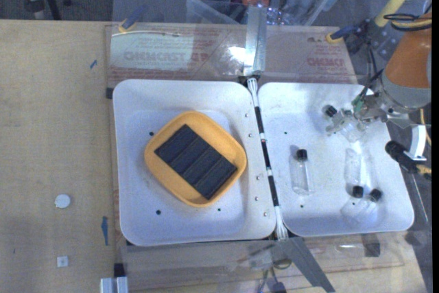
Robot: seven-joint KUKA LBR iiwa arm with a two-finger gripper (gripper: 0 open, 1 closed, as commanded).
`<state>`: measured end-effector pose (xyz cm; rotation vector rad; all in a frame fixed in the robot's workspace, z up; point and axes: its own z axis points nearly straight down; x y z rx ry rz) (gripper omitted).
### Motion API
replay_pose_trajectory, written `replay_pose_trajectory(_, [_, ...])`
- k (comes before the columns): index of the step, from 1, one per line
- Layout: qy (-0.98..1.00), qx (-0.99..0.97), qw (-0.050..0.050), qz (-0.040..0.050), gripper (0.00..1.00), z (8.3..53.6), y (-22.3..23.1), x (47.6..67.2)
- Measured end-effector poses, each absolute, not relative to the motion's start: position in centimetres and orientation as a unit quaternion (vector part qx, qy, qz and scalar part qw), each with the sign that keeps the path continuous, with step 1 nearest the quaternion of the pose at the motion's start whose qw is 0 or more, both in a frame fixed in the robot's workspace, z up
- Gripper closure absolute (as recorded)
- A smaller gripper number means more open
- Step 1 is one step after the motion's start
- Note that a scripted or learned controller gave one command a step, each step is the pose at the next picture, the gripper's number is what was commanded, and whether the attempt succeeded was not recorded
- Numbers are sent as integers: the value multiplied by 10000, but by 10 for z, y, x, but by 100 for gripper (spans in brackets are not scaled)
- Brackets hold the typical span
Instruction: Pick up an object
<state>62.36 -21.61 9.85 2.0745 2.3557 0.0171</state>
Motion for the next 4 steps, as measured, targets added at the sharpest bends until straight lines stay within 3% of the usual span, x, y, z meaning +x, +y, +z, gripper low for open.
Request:
replay_pose_trajectory(1, [7520, 6592, -8, 66, 0, 90, -214, 558])
replay_pose_trajectory(2, [7510, 6603, 44, 50, 100, 99, -218, 559])
replay_pose_trajectory(3, [7524, 6587, 12, 61, 0, 99, -214, 559])
replay_pose_trajectory(4, [7712, 6366, 32, 17, 0, 88, -187, 508])
